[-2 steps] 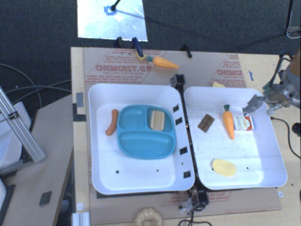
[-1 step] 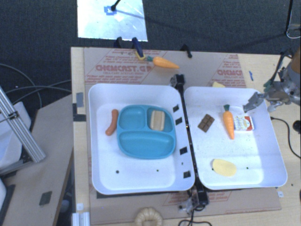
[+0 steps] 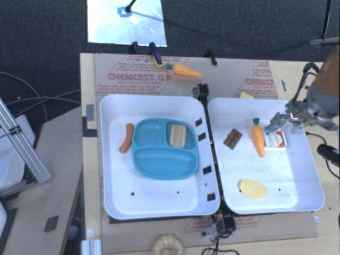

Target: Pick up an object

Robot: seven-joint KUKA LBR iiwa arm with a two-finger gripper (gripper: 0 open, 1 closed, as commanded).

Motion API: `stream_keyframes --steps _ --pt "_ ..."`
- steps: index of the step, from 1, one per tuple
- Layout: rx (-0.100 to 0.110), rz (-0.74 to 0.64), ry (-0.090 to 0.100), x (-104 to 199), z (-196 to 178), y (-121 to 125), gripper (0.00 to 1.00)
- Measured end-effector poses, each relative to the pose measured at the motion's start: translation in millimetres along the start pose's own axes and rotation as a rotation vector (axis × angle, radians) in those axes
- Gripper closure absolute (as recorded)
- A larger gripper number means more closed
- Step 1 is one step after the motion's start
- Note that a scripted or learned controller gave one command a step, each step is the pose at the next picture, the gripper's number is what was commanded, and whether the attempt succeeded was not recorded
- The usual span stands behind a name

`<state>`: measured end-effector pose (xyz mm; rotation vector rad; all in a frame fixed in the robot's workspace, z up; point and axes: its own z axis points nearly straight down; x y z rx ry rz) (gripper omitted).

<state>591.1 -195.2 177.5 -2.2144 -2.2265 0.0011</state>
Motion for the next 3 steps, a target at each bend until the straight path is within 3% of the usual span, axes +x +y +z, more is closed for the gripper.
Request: stream_keyframes --steps 2,3 --pt "-0.011 0.002 -0.008 0.6 88.9 10.0 0.0" --pt "-0.019 -0.004 -0.003 4.5 73.5 14.3 1.0"
